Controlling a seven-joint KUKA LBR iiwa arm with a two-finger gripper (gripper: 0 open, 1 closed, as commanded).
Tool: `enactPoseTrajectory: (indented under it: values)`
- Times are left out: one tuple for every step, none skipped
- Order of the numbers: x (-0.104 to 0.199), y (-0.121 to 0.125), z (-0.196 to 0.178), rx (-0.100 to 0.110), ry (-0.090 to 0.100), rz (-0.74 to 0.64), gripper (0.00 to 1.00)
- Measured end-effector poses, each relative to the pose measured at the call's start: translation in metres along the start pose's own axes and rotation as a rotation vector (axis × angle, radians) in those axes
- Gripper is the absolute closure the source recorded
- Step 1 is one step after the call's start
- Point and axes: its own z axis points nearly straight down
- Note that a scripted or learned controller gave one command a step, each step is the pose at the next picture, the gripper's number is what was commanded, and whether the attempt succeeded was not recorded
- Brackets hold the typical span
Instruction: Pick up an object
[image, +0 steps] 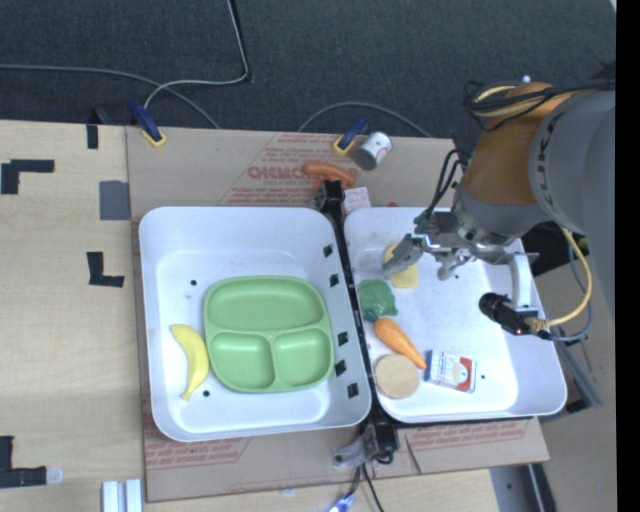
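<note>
The arm (540, 150) is reaching in from three o'clock and hanging over the upper part of the right bin (540, 400), which is carrying most of the loose items. The pincer (425, 255) is sitting low over the bin floor, its two fingers spread apart and pointing toward nine o'clock. One finger (402, 255) is lying right at a small pale yellow piece (405, 275), which looks like play food, though I cannot tell whether it is touching it. Nothing is showing between the fingers, so the pincer is released and carrying nothing.

That yellow piece seems the likely target, judging from how the open fingers are lining up beside it. Just toward six o'clock of it a green leafy lump (377, 298) is resting against the wall shared by the two bins, and a carrot (399, 341) is lying at a slant below that. Further toward six o'clock a round tan disc (397, 377) is lying flat, with a small white and red packet (451, 371) just beside it at three o'clock.

The left bin (160, 240) is holding a green divided tray (268, 332) in its middle, and a banana (191, 358) is lying at nine o'clock of the tray, near the bin wall. These are sitting well apart from the pincer, so the crowded right bin is probably offering the easier grab. Both bins are resting on cardboard on the table (50, 300).
</note>
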Motion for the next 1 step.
enactPoseTrajectory:
  values:
    - [-0.0080, -0.0379, 0.0887, -0.002, 0.002, 0.000, 0.00]
